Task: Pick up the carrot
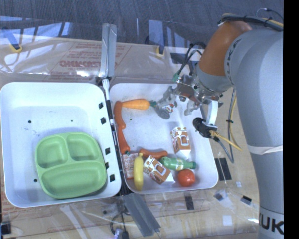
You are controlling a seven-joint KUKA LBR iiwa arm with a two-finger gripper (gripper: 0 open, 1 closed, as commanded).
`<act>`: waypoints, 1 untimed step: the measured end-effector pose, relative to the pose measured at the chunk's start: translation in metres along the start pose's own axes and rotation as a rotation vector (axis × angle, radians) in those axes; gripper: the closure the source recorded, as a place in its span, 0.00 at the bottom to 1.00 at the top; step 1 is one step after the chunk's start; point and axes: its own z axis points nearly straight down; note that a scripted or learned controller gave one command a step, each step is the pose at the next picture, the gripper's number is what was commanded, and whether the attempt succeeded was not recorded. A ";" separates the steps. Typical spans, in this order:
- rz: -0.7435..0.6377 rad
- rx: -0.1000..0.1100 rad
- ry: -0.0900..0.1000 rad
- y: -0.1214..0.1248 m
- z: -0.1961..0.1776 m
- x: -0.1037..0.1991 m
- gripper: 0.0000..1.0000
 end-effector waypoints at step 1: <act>0.131 -0.017 -0.001 0.022 0.057 0.059 0.00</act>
